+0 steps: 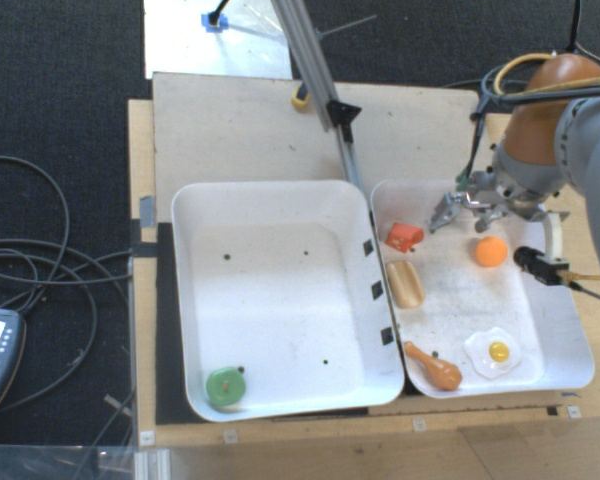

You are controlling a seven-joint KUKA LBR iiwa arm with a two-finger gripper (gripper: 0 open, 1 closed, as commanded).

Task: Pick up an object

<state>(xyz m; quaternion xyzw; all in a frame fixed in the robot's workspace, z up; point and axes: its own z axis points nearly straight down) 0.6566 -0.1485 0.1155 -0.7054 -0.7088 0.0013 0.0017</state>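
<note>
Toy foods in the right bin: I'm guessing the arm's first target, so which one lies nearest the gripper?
The orange ball, just below the gripper. The red piece lies a little farther left.

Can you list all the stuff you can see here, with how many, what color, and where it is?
bins: two, white, side by side on the bench
round green disc: one, green, left bin's near left corner
red block: one, red, right bin, far left part
bread roll: one, tan, right bin, along its left wall
orange ball: one, orange, right bin, far middle
toy carrot: one, orange, right bin, near edge
toy fried egg: one, white with yellow yolk, right bin, near right
gripper: one, metal grey, above the right bin's far end, beside the red block
arm: one, grey with orange band, reaching in from the right
</note>
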